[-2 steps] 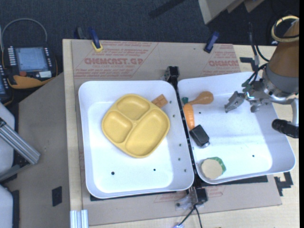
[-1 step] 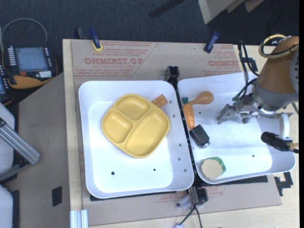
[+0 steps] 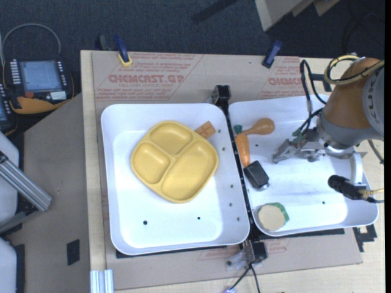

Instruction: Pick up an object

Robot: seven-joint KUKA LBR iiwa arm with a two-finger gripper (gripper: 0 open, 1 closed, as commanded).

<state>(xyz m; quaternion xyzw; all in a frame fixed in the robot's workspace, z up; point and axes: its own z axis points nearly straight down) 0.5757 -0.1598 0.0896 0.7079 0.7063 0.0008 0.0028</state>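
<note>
The left bin (image 3: 116,182) holds a yellow divided plate (image 3: 175,161) in its middle, with a small brown block (image 3: 206,129) peeking out at the plate's far right edge. Across the divider, the right bin (image 3: 342,215) carries the likely targets along its left side: an orange carrot-like piece (image 3: 243,149) lying against the left wall, a tan wooden piece (image 3: 259,127) with a green tip just beyond it, a black block (image 3: 256,174) just near of the carrot, and a round beige disc (image 3: 272,217) with a green rim in the near left corner.

The jaws (image 3: 282,152) hang over the middle of the right bin, to the right of the carrot and black block, pointing left. They look parted and nothing sits between them, though the metal fingers are small and hard to read. The arm (image 3: 351,108) comes in from the right.

By my reading this is the approach step: no object is gripped yet. The next move calls for settling on one thing, probably the black block or the carrot as the nearest, centring the jaws over it, dropping to the bin floor and closing. The carrot lies tight to the wall, which could block one finger.
</note>
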